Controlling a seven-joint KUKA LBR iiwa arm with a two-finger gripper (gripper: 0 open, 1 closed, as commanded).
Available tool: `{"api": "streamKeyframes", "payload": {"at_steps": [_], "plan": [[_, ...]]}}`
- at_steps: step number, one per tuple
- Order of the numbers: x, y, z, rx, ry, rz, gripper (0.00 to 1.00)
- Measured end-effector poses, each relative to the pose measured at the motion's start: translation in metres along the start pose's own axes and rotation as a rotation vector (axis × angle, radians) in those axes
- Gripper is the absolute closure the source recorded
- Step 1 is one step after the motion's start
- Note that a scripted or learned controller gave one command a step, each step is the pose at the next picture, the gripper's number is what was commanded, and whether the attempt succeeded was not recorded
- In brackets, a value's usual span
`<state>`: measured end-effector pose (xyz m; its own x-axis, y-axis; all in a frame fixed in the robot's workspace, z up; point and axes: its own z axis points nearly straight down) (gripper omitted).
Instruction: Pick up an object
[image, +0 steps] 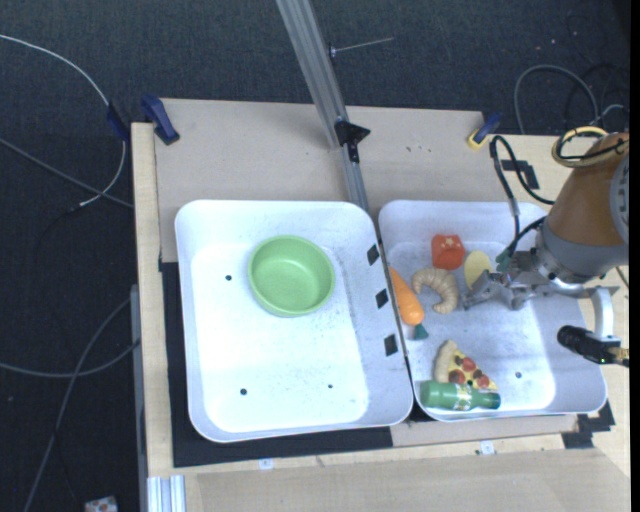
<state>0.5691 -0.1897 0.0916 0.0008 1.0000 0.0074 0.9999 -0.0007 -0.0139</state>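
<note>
The arm (590, 215) reached in from the right, bent low, its gripper (482, 290) pointing left.

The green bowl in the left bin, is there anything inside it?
The green bowl sits open side up in the left bin; its inside shows plain green, nothing in it. What lies beneath the bowl is covered.

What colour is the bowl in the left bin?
Light green. The bowl shows plainly in the camera view from above.
</note>
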Motion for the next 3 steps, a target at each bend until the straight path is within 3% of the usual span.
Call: {"api": "streamKeyframes", "payload": {"at_steps": [1,3], "plan": [[0.000,0.002,-0.017,-0.010,-0.001,0.000,1.00],[-0.005,0.005,-0.109,-0.023,-0.009,-0.002,1.00]]}}
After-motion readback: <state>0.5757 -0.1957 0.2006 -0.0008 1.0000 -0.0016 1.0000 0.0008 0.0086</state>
